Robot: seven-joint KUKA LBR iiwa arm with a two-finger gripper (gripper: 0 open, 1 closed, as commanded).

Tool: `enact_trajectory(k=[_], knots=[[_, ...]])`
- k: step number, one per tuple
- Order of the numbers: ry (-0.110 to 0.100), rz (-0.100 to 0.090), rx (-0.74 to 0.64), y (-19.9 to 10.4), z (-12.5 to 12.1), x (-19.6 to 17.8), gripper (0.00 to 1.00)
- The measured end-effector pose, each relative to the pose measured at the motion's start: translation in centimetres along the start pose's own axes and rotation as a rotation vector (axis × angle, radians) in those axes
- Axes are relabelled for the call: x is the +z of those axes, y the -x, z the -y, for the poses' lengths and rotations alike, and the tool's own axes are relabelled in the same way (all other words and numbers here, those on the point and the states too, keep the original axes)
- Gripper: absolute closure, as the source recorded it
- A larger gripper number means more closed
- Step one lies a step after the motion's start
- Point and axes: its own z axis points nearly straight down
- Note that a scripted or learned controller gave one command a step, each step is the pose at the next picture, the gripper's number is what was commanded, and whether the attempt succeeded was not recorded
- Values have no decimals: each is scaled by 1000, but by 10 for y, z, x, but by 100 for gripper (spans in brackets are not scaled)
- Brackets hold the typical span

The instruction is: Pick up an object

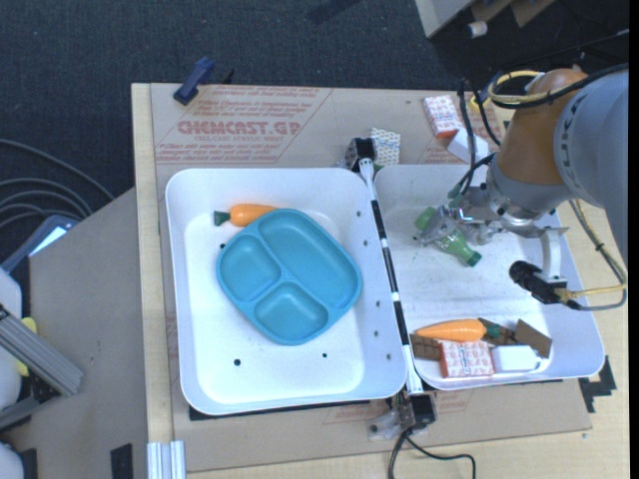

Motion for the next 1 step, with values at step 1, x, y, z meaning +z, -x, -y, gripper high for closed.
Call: enact_trajectory(k=[1], knots=[[0, -2, -2, -10, -18, 1, 0]])
